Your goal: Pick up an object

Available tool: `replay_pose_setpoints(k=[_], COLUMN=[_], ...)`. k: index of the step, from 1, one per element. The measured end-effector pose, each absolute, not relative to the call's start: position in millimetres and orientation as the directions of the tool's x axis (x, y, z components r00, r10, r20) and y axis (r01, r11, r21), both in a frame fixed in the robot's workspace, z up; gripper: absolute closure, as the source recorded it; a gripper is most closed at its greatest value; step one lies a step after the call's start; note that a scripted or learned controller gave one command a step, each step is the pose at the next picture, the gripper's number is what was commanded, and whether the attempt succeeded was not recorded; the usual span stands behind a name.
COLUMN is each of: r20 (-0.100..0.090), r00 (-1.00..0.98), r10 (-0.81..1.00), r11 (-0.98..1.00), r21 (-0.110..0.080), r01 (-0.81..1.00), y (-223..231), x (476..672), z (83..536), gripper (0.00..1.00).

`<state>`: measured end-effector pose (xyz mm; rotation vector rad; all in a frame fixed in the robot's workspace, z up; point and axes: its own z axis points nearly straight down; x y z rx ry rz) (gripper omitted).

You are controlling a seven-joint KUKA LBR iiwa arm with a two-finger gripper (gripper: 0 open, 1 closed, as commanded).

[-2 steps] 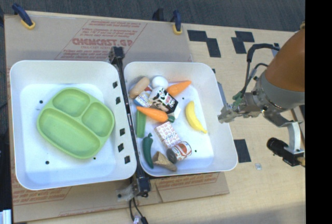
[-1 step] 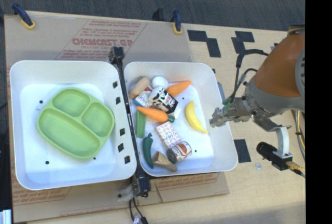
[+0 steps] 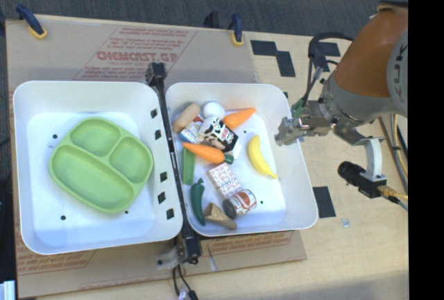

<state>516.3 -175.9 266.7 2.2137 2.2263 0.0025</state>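
Over the right-hand shallow white plastic bin (image 3: 297,153), at its 3 o'clock rim, hangs the arm's tool (image 3: 286,132), grey metal, poised just above the bin wall. Nothing sits in it. Whether it is apart or together I cannot tell from this angle.

Step in hand, as I judge it: the approach. No object has been picked yet.

Candidates all lie in that right bin. Nearest the tool: a yellow plastic banana (image 3: 261,156), lying loose at roughly 3 o'clock of the bin floor, apart from the rest. Toward 12 o'clock: an orange plastic carrot (image 3: 239,117) beside a white egg-shaped ball (image 3: 212,110). Centre: a second orange carrot (image 3: 204,152) touching a black-and-white carton (image 3: 220,132). At 6 o'clock: a dark green pepper (image 3: 198,201), a small printed packet (image 3: 225,179), all crowded.

Left bin (image 3: 28,153) holds a light green divided plastic tray (image 3: 101,163).

Next move, I'd say, calls for travelling inward toward 9 o'clock, then descending squarely over one piece; the banana looks the least cluttered choice.
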Motion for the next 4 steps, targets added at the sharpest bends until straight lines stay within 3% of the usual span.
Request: replay_pose_setpoints(k=[1, 2, 3, 4], r20=[0.001, 0.001, 0.002, 0.001], r00=[-0.005, -0.005, -0.006, -0.008], r10=[1.0, 1.0, 1.0, 1.0], r11=[0.005, 0.005, 0.006, 0.008], r21=[-0.004, -0.003, -0.004, -0.004], r01=[1.0, 1.0, 1.0, 1.0], y=[-211, -211, -167, -147], x=[539.0, 539.3, 506.1, 550.3], z=[214, 215, 135, 91], gripper=[1.0, 0.0, 0.0, 0.0])
